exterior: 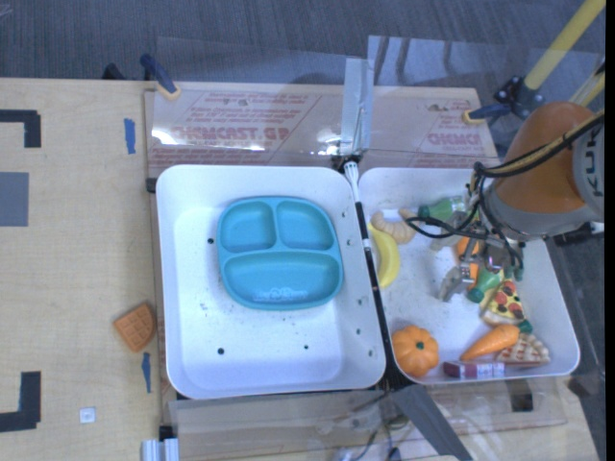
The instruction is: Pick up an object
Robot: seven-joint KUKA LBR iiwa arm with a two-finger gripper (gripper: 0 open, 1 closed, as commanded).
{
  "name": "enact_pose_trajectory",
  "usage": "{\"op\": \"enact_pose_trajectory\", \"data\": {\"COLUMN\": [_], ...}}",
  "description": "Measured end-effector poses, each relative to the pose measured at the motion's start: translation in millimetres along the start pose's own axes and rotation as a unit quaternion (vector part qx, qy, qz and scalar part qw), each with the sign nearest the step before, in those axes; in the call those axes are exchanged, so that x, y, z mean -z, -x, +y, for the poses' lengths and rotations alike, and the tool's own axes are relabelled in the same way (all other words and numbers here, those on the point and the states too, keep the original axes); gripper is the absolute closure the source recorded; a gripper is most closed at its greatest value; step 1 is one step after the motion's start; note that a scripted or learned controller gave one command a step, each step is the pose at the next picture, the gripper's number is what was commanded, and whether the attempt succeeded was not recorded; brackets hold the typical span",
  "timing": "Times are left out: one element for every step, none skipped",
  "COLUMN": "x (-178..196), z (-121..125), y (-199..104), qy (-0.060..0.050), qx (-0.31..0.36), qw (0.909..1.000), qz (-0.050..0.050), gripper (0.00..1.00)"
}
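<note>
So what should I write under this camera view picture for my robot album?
Robot gripper reaches among toy foods in the right bin, beside a blue plate in the left bin.

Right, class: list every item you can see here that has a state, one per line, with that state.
blue divided plate: flat in the left bin, nothing in its compartments
banana: lying by the right bin's left wall
orange pumpkin: upright near the front edge
carrot: lying on its side
pizza slice: lying flat
gripper: lowered among the toys, holding nothing visible
waffle: on the bench, outside the bins
</note>
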State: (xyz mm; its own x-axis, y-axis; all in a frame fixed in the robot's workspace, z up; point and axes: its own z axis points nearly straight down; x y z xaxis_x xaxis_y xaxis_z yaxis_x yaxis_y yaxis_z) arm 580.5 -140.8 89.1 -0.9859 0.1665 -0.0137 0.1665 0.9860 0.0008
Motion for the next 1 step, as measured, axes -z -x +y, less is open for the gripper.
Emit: {"op": "enact_pose_trajectory", "data": {"x": [14.2], "z": [1.1], "y": [4.1], "qy": [-0.001], "qx": [0.001], "qw": [1.0000], "qz": [-0.007], "gripper": [1.00]}}
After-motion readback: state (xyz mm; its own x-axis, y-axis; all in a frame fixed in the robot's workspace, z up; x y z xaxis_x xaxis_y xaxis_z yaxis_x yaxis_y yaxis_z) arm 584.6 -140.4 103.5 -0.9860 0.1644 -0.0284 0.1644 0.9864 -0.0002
